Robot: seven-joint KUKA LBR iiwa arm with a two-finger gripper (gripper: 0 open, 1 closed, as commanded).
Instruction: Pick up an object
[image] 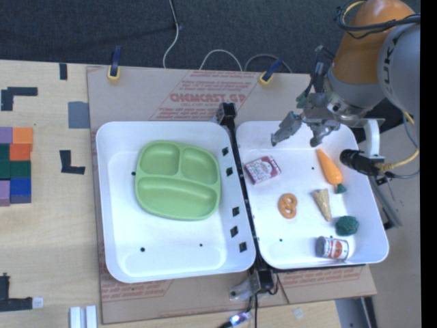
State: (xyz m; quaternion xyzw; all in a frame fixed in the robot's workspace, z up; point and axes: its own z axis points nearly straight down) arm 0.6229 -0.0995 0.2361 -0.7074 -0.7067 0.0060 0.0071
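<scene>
Grey two-finger gripper (299, 131) hanging over the far edge of the right-hand shallow white bin (372, 255), fingers spread apart with nothing between them. Below it in that bin: red-and-white flat packet (262, 169) near the divider, orange pretzel-shaped toy (288, 206), orange carrot (330, 167), tan cone (322, 203), dark green broccoli piece (346, 225), small red-labelled can (332, 248) lying on its side. In the left white bin (123, 251), a light green sectioned plastic plate (178, 180).
</scene>
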